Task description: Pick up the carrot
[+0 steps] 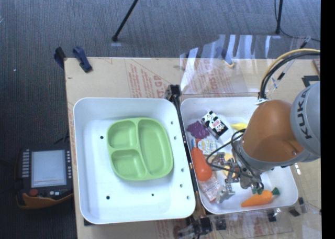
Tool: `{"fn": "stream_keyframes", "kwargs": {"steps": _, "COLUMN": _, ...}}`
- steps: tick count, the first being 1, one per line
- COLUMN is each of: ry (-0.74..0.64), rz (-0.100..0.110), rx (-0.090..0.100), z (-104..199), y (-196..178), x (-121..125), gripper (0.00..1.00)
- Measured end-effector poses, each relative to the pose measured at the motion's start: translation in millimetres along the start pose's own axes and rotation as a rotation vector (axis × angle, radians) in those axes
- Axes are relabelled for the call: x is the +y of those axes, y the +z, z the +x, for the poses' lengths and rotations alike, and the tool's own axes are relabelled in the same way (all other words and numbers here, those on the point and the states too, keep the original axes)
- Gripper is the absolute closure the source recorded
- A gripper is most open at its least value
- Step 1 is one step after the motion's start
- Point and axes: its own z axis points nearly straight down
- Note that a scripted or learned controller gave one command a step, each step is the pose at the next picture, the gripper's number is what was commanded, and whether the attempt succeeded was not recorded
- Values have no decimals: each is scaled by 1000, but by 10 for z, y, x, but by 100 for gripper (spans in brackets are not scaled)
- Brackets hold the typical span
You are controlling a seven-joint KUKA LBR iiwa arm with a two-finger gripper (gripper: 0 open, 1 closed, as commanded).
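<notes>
The carrot (256,199) is orange with a green top and lies flat near the front right corner of the right bin (291,191). My gripper (238,187) hangs low over the front of that bin, just left of and above the carrot. It is open, with nothing between its fingers. The orange wrist band (269,130) hides part of the bin behind it.
The right bin also holds a red-orange toy (200,164) by its left wall, a purple item (197,128), a black-and-white carton (214,123), a yellow piece (239,126) and flat packets (210,189). A green divided plate (140,148) sits in the left bin (89,180).
</notes>
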Motion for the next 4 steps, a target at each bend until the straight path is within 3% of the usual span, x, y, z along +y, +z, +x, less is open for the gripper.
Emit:
{"fn": "stream_keyframes", "kwargs": {"steps": 1, "ry": 499, "rz": -2, "rx": -1, "z": -340, "y": 0, "x": -38, "gripper": 0}}
{"fn": "stream_keyframes", "kwargs": {"steps": 2, "ry": 494, "rz": -1, "rx": -2, "z": -350, "y": -96, "x": -25, "gripper": 100}}
{"fn": "stream_keyframes", "kwargs": {"steps": 3, "ry": 704, "rz": -1, "rx": 2, "z": 72, "y": -988, "x": 287, "gripper": 100}}
{"fn": "stream_keyframes", "kwargs": {"steps": 4, "ry": 868, "rz": 0, "rx": 2, "z": 96, "y": -1512, "x": 427, "gripper": 100}}
